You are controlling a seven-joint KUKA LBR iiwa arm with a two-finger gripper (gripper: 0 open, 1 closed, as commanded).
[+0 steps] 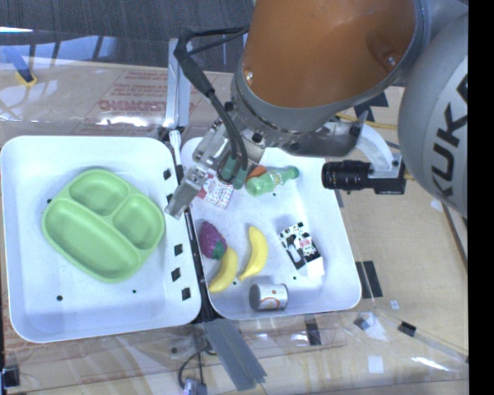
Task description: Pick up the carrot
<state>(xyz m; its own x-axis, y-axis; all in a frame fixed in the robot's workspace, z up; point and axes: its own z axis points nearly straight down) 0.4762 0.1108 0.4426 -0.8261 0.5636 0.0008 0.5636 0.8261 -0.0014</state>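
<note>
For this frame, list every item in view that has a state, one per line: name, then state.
gripper: down in the right bin's upper left, fingers' state hidden
carrot: lying in the right bin, mostly covered, orange tip showing
green bottle: on its side
two bananas: lying flat, side by side
can: on its side
milk carton: lying flat
green divided plate: right way up in the left bin
</note>
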